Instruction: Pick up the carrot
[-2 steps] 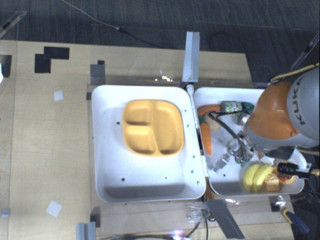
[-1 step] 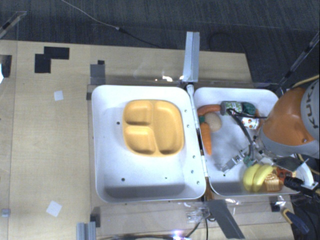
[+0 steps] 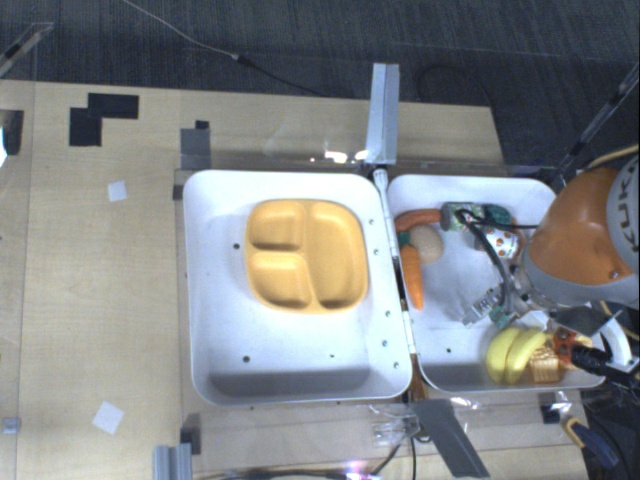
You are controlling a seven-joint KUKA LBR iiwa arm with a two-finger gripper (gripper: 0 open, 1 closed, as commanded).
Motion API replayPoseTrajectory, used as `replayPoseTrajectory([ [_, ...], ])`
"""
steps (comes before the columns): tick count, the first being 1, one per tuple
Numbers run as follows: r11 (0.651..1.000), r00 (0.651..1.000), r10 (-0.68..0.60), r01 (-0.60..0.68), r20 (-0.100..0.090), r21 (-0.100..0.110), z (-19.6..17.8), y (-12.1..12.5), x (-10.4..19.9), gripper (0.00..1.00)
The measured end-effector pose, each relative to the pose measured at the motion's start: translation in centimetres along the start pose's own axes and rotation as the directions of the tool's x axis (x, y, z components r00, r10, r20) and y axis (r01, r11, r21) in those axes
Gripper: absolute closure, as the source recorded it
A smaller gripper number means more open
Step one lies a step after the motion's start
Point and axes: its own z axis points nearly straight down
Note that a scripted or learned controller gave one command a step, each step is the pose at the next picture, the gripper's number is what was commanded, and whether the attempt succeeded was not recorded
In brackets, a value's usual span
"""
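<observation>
The carrot (image 3: 411,277) lies against the right bin's (image 3: 450,353) left wall, bare floor to its right. The arm (image 3: 585,238) reaches in from the right, its gripper (image 3: 492,303) low beside the bananas (image 3: 513,353), seemingly away from the carrot; its state I cannot tell.

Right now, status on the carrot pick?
Gripper low in the right bin, nothing seen in it. Carrot lying free by the bin's left wall. Beige round item touching carrot's top end; bananas off to the right.
</observation>
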Motion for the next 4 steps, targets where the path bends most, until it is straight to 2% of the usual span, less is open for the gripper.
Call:
replayPoseTrajectory([
  [1, 0.993, 0.993, -0.117, 0.118, -0.01, 0.008, -8.6, 3.7, 6.4, 1.0],
  [2, 1.0, 1.0, -0.012, 0.012, -0.006, 0.007, -19.5, 4.3, 6.9, 1.0],
  [3, 0.971, 0.971, -0.238, 0.238, -0.02, 0.015, -8.0, 10.9, 12.4, 1.0],
  [4, 0.775, 0.775, -0.632, 0.632, -0.005, -0.006, -1.2, 16.2, 20.7, 1.0],
])
